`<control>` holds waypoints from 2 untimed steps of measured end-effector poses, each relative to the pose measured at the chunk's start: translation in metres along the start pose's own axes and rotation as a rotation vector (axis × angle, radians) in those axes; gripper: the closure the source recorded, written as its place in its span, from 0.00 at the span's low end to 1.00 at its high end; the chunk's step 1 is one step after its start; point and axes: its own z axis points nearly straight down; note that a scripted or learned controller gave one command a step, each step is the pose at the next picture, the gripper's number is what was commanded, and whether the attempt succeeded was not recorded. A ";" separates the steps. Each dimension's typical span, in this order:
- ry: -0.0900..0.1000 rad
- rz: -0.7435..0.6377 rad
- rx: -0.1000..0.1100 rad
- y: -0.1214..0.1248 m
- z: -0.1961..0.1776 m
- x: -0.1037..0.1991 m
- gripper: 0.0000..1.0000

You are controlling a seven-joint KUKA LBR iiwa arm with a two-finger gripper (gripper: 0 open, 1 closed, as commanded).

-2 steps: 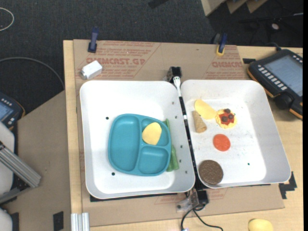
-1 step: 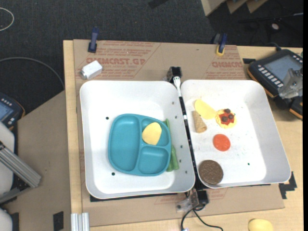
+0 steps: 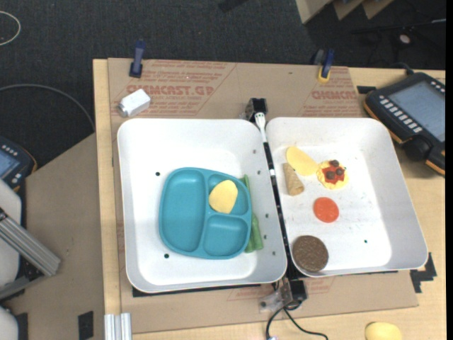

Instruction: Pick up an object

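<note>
Pick not yet begun: the state of the jaws cannot be told, and every candidate object lies at rest, none lifted. In the right bin [image 3: 382, 190], a shallow smooth white tray with rounded corners, lie a soft-looking yellow oblong piece [image 3: 301, 161] touching a tan cone [image 3: 292, 180], a yellow disc with red toppings [image 3: 333, 174], a flat orange-red disc [image 3: 325, 210] and, near the front rim, a rough brown round biscuit [image 3: 310, 253]. The left bin [image 3: 141, 161] holds a glossy teal divided plate [image 3: 191, 218] of moulded plastic; a rounded yellow lump [image 3: 224, 196] sits in its upper right compartment, and a green strip [image 3: 253, 225] lies along its right edge. Both bins rest on a cardboard-covered tabletop [image 3: 212, 91]. The whole task, approach, grasp and lift, appears to remain.
</note>
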 end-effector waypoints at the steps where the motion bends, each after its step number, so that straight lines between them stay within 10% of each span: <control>1: 0.005 -0.002 0.008 0.000 0.038 -0.045 1.00; 2: 0.000 -0.008 -0.002 0.001 0.024 -0.043 1.00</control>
